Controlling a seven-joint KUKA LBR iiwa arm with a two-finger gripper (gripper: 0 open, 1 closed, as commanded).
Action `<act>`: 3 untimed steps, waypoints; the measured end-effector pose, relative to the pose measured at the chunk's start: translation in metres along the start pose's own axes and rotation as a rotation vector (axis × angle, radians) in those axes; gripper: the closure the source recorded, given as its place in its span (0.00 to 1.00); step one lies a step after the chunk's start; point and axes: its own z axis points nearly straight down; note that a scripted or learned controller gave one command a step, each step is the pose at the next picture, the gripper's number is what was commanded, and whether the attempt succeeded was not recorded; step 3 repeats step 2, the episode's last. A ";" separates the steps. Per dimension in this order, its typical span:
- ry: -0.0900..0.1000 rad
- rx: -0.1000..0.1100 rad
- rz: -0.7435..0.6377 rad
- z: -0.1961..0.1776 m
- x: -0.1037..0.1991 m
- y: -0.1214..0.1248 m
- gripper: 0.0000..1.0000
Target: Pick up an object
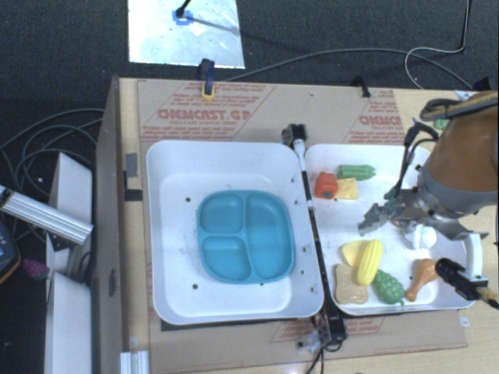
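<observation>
Hanging over the right bin point(323, 156), a grey gripper point(380, 215) | cannot tell if open or shut (too blurry) | lying below it: bumpy yellow corn point(369, 261), knobbly broccoli point(387, 287), tan drumstick point(422, 276), flat toast point(348, 284) | sitting in the left bin point(173, 166): smooth blue plate point(245, 234) with sections

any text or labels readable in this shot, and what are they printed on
"CHEMCAST GP": red print on the brown paper-faced sheet beneath the two white bins, above the left bin.
The same red print recurs above the right bin, partly cut off.
Smaller red lines around both: too small to read.
</observation>
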 end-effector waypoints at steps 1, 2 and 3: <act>0.000 -0.001 0.001 0.115 0.002 -0.013 0.00; 0.002 -0.001 0.001 0.105 0.003 -0.013 1.00; 0.002 -0.001 0.001 0.105 0.003 -0.013 1.00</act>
